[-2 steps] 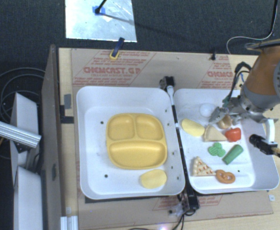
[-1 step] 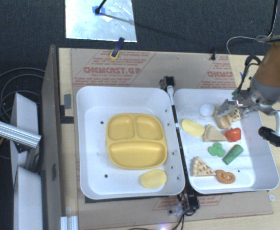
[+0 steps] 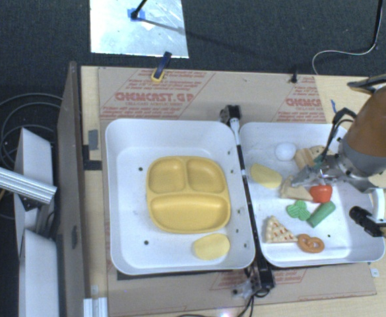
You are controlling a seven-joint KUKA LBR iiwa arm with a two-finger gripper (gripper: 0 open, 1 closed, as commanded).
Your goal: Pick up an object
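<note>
Two white bins sitting side by side, gripper [image 3: 309, 175] hovering low over right bin's [image 3: 364, 249] far side among toy food, finger state unclear, yellow divided plate [image 3: 187, 193] lying mid left bin [image 3: 123, 177].

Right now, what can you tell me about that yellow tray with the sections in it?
The yellow tray is a rounded, rectangular divided plate, apparently smooth plastic, in a pale mustard colour. It has three compartments: two smaller ones along its far side and one long one along its near side, all bare. It lies flat, right way up, near the middle of the left white bin. A pale yellow oval piece lies just beyond its near right corner; whether they touch is unclear.
</note>
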